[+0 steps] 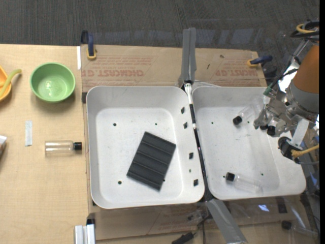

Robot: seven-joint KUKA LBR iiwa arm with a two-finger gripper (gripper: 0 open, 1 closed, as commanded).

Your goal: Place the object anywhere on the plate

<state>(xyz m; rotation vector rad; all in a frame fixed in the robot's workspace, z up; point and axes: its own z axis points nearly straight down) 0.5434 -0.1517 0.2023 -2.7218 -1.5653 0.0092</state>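
Dark ribbed rectangular plate (151,160) lying tilted in left white bin (101,105). Clear plastic black-capped bottle (242,183) lying in right white bin (244,105). Gripper (265,122) hovering at right bin's edge, grip state unreadable.

A: lighting's pretty even here, bright and flat from overhead. The white bins (101,136) nearly blow out, barely any shadow inside them.

B: yeah, just a thin shadow under the dark slab (151,160). Sharp in the middle, but the arm (304,80) at the right edge looks soft. Bit of glare on the green bowl (53,82) too.
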